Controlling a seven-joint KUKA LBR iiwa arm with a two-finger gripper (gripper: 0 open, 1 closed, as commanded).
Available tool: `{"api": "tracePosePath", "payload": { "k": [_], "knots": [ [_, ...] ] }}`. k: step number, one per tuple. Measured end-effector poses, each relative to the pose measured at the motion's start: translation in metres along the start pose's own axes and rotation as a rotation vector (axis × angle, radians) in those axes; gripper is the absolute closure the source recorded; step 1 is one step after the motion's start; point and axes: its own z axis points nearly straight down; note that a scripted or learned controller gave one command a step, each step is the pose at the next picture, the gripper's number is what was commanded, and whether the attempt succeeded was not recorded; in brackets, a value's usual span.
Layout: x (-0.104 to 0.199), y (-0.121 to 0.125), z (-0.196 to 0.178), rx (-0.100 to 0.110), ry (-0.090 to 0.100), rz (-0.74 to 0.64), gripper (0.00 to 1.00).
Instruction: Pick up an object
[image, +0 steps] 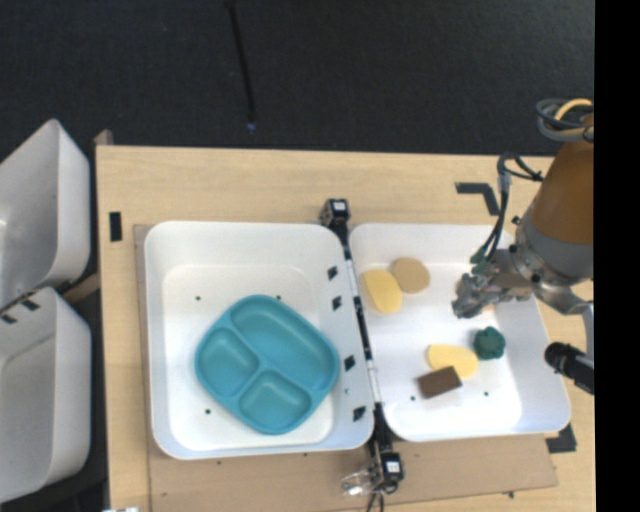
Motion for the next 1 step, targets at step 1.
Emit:
{"api": "tracePosePath", "payload": {
  "k": [1],
  "knots": [
    [0.0547,-0.0005,-0.0035,0.006,0.003,-0.004,1.00]
  ]
}}
